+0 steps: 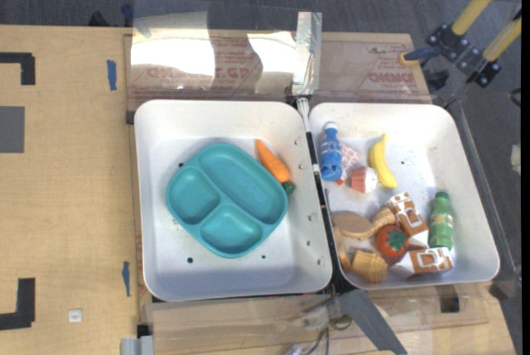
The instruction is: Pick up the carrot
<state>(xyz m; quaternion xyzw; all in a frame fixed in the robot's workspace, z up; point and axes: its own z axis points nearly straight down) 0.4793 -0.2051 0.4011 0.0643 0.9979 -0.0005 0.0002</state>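
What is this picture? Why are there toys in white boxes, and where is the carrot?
A camera hangs above a workbench and looks down. A robot arm works here; its job is to pick up the carrot. That orange carrot lies in the left bin, touching the edge of a teal plate with three sections. The right bin holds toy food: a banana, a blue bottle, a green bottle, a tomato and more. Nothing is being held.

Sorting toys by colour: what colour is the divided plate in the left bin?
Teal, the divided plastic plate, clear in the camera view.
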